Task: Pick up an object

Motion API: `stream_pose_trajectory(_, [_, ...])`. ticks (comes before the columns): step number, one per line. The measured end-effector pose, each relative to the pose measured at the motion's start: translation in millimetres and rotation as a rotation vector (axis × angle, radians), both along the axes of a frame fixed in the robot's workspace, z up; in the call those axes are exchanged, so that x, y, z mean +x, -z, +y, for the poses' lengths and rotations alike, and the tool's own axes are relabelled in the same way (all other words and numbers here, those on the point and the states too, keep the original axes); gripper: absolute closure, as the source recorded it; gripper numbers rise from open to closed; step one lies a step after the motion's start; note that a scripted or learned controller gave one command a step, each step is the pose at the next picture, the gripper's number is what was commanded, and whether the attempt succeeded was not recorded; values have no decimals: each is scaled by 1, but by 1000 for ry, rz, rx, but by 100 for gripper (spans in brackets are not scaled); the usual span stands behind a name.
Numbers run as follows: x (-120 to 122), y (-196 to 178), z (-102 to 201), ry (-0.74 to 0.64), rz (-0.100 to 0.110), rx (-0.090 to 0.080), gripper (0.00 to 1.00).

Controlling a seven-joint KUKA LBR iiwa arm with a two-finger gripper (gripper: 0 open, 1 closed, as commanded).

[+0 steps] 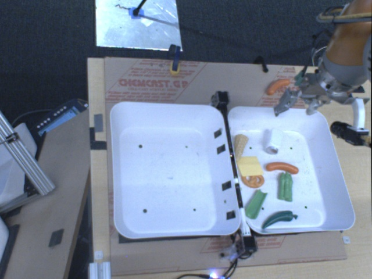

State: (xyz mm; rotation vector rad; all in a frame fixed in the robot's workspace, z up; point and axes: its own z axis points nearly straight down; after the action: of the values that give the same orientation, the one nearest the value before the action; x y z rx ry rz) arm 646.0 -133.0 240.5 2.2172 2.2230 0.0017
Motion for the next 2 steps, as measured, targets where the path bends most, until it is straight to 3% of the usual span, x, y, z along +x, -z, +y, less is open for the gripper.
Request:
stream_pose_trajectory(1, [17, 57, 105, -6, 0, 1, 0])
stream_pose_trajectory(2, [-21, -123, 150, -6, -8, 2, 0])
